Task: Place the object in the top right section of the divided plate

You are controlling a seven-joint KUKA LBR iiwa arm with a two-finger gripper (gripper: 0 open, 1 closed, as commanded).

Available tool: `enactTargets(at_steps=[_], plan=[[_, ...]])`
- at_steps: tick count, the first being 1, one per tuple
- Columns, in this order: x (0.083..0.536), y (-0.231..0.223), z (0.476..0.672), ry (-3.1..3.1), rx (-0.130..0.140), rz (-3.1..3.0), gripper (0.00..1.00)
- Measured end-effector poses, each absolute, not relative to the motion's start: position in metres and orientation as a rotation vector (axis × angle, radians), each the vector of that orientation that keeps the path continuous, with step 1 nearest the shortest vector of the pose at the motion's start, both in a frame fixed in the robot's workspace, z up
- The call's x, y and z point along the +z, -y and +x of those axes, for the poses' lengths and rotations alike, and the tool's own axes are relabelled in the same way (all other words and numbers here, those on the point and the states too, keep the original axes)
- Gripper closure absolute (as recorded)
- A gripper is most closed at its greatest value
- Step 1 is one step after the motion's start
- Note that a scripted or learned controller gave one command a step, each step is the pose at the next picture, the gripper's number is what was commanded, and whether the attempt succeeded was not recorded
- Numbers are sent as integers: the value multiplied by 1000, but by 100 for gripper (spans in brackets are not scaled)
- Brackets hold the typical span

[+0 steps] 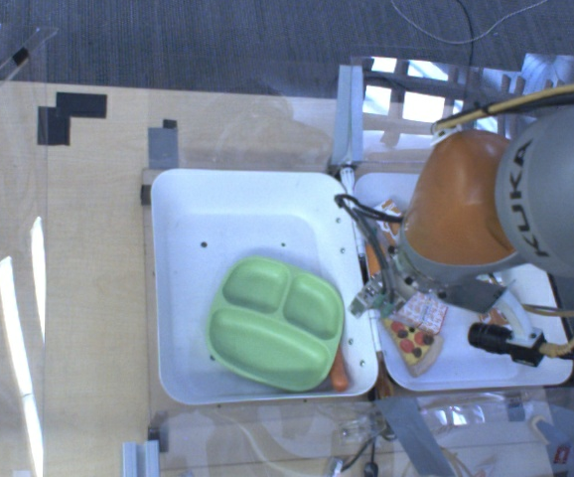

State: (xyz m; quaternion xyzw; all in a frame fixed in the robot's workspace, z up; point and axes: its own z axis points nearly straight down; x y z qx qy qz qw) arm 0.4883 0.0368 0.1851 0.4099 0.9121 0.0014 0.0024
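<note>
Toy pizza slice (413,344) lies flat in the right bin (466,371) (light, stiff, probably slick); pinch across its side edges. End effector (391,291) hovers just above-left, its state indeterminable. Green divided plate (277,323) sits in the left bin (183,266).

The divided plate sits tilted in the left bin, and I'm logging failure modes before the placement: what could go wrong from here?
1. The green divided plate lies skewed, so its top right section is rotated; a drop aimed square to the bin could land in the wrong section.
2. An orange object is wedged between the plate's edge and the left bin's wall; it may be nudged or jam the plate.
3. The arm covers much of the right bin, hiding objects beside the pizza slice toy.
</note>
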Motion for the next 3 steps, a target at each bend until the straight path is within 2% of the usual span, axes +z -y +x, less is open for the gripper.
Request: enactTargets(at_steps=[1,2,3], plan=[[188,-133,488,-2919,7,1149,100],[119,-128,491,-2891,15,1204,100],[186,-59,501,-2841,7,1324,100]])
